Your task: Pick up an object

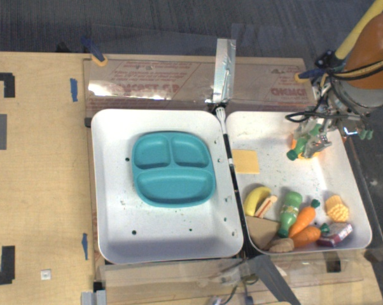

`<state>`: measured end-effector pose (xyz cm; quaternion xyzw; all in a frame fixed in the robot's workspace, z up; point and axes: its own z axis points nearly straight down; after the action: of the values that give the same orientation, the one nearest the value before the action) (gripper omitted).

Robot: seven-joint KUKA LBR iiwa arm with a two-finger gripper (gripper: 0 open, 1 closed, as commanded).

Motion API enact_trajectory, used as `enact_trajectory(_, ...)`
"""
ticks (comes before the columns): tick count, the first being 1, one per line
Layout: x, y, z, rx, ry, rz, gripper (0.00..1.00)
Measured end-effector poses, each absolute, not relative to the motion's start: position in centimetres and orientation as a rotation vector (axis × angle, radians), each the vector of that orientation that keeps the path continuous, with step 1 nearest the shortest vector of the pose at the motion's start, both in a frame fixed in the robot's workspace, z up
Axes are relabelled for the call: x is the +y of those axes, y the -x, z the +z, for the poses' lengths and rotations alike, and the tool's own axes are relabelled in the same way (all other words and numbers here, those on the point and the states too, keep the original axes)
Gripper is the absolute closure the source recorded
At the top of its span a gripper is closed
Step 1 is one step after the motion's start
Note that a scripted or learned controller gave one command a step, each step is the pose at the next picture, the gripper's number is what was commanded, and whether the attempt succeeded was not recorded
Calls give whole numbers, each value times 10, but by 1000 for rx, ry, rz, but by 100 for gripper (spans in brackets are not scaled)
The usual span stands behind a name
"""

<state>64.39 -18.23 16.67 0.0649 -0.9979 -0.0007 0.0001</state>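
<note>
Pincer: low in the far right corner of the right white bin, on a small orange and green toy; open or closed, cannot tell.
Toy pile: a yellow banana-like toy, a green toy bottle, two orange toy carrots, all touching by the near wall.
Flat yellow square: alone, near the wall between the bins.
Left white bin: holds a teal plastic tray with three sections.
Risk one: could pinch just the edge of the small toy, so the toy slips out on the way up.
Risk two: could bump the bin wall, being so near.
</note>
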Motion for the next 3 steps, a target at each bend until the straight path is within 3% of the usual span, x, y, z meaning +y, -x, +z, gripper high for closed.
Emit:
enact_trajectory(1, -223, -653, 124, -3077, -689, 5, 100)
enact_trajectory(2, -149, -606, 89, -3150, -70, -2, 100)
enact_trajectory(3, -218, -657, 87, -3092, -600, -1, 100)
